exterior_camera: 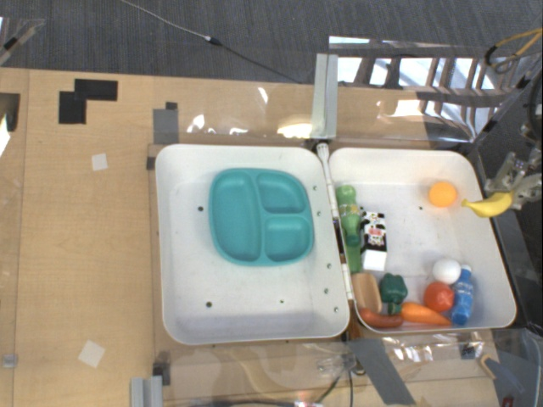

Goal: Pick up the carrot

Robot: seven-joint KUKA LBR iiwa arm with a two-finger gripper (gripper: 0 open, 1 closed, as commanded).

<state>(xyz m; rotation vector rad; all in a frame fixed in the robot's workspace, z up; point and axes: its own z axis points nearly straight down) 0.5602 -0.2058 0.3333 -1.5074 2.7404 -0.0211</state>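
Camera view, from above at a slant.

Carrot: lies flat in the right bin, against that bin's near wall, toward its near right corner. Long axis runs along the wall. Nothing of mine touches it.

My claw: sits outside the right bin, just past its right rim, toward the far end of that rim. The carrot is at the opposite, near end of the bin, so claw and carrot are well apart. The claw is small and partly lost against dark hardware; I cannot tell whether it is apart or together.

Banana: yellow, straddling the right bin's right rim, just beside my claw. Whether the claw touches or grips it, I cannot tell.

Other contents of the right bin:
- red sausage on the near wall
- broccoli, tomato and blue bottle bunched at the near end
- white ball a little farther in
- brown block at the near left corner
- green bottle along the left wall
- cow-print carton next to it
- orange ball near the far right corner

Left of the right bin: the left bin, holding a teal tray.
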